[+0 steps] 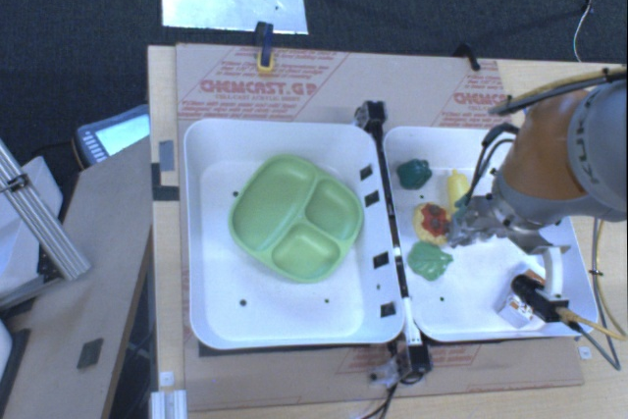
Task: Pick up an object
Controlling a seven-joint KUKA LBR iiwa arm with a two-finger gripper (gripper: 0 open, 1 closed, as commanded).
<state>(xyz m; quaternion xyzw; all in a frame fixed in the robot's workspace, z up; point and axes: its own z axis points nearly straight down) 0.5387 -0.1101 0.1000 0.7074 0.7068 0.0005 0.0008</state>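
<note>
Green plastic forms the sectioned plate (297, 217) lying in the left bin (211, 309); across the divider, the right bin (471, 314) holds the toys. The claw (461, 223) sits low beside a red-and-yellow toy (430, 221), with a dark green toy (413, 174) above it, a yellow piece (457, 185) upper right and a light green toy (429, 260) below. I cannot tell how the claw is set.

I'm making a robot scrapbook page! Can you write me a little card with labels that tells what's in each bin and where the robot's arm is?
left bin: a green plate with three sections, lying a bit askew
right bin: a dark green toy, a yellow toy, a red and yellow toy, a light green toy
arm: reaches in from the right, over the right bin
tool: down among the toys, beside the red and yellow one
tool's grip: cannot tell
</note>
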